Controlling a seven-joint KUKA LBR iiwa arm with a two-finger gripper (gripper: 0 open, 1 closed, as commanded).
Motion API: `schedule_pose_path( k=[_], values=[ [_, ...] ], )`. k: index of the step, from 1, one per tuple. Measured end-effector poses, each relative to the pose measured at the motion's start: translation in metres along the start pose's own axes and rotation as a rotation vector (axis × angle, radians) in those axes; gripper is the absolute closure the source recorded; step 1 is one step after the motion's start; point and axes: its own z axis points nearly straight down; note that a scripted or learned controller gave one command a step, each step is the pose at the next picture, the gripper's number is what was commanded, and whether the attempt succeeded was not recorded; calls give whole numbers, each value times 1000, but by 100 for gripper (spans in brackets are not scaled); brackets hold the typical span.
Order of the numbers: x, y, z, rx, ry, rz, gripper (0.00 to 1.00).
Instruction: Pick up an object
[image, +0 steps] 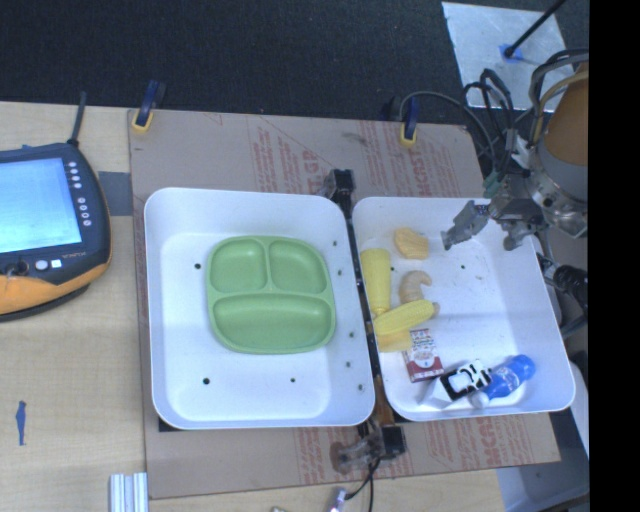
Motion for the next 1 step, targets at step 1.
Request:
schedule_pose_path(
  k=[1],
  values=[
    [-13, 8, 142, 4, 0, 1, 0]
  ],
)
